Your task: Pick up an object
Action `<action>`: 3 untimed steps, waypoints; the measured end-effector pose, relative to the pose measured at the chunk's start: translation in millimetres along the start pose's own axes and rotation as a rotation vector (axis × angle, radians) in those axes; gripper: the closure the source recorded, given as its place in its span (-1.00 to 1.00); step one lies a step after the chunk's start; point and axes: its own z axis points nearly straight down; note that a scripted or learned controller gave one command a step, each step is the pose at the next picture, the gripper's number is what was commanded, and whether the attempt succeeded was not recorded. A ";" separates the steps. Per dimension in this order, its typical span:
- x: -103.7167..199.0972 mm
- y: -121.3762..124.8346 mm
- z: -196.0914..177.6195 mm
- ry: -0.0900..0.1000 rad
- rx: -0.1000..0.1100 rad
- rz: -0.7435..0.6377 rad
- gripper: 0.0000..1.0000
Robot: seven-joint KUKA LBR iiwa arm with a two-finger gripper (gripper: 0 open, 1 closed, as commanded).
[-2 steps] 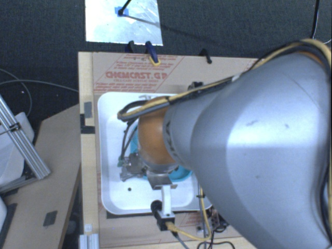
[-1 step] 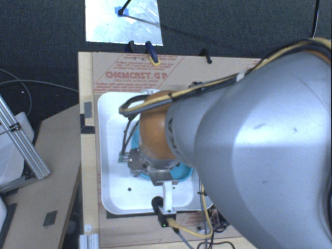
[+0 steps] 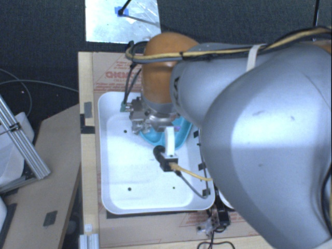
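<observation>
A light blue object (image 3: 151, 135) with a small purple patch (image 3: 179, 130) lies near the far right side of the left white bin (image 3: 119, 191). The arm's wrist covers most of it. My gripper (image 3: 155, 131) hangs low over the blue object, below the orange band (image 3: 158, 71). From this angle I cannot make out whether it touches or holds anything.
The big grey arm body (image 3: 259, 128) hides the right side of the bench. A yellow cable (image 3: 192, 175) loops from the wrist over the bin's right rim. A shiny foil sheet (image 3: 122, 12) lies beyond the bench. A metal rail (image 3: 21, 139) leans at the left.
</observation>
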 end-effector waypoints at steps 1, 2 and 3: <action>2.9 -88.1 -128.8 -0.003 0.001 0.002 1.00; -74.1 -99.7 -347.3 -0.005 -0.013 0.011 1.00; -70.2 -100.1 -347.4 -0.010 0.004 0.000 1.00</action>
